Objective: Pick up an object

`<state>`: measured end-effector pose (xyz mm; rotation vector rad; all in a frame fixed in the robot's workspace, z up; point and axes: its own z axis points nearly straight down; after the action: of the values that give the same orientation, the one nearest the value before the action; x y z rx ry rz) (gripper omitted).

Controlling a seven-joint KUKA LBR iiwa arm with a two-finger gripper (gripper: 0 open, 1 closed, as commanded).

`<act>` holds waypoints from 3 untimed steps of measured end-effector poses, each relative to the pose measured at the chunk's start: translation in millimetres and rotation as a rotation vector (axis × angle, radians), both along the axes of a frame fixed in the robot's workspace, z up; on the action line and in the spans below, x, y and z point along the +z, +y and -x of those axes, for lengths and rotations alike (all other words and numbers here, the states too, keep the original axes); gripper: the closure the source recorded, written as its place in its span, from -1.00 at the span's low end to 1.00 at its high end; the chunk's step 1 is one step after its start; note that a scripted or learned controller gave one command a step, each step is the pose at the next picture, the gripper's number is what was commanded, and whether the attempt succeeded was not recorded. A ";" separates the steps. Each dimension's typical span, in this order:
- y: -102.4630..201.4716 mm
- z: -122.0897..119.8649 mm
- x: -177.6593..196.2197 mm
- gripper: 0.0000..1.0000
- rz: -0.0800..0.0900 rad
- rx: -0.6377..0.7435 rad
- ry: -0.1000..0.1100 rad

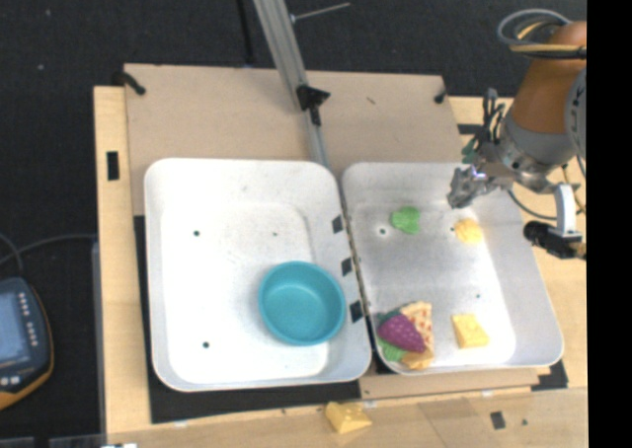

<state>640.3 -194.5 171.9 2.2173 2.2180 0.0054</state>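
Yellow piece (468, 231) just below end effector (462, 189); no legible writing.

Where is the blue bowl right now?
The blue bowl sits in the left bin, down in its near right corner. It is close to the divide with the right bin, across from the purple grapes.

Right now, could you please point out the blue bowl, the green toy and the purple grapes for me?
blue bowl (300, 302): camera view, on the bowl's inner floor.
green toy (405, 220): camera view, on the middle of its top.
purple grapes (401, 331): camera view, on the middle of the bunch.
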 end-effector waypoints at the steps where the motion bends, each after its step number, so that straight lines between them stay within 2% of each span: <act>1: 7.2 1.5 60.6 1.00 0.000 0.004 -0.003; 2: 6.1 0.2 108.6 1.00 0.000 0.005 -0.001; 3: 62.4 8.1 94.0 1.00 -0.001 0.005 0.006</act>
<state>632.2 -132.1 265.9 2.2154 2.2275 0.0000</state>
